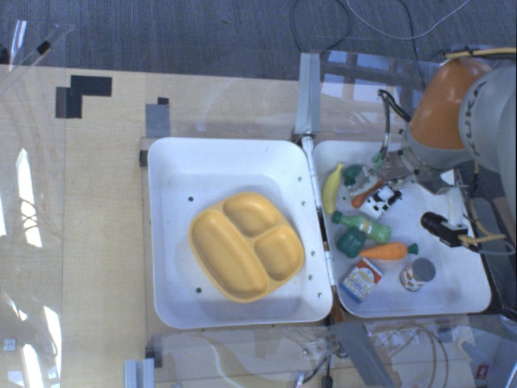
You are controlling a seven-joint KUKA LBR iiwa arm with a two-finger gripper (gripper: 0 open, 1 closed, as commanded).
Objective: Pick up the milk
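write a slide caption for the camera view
Gripper over the right bin's far side, milk carton untouched near its front edge, yellow plate in left bin

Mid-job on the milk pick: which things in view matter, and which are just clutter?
For the job:
small carton, apparently the milk
gripper
right bin

Lying about:
banana
green bottle
carrot
can
black-and-white spotted thing
yellow divided plate
left bin
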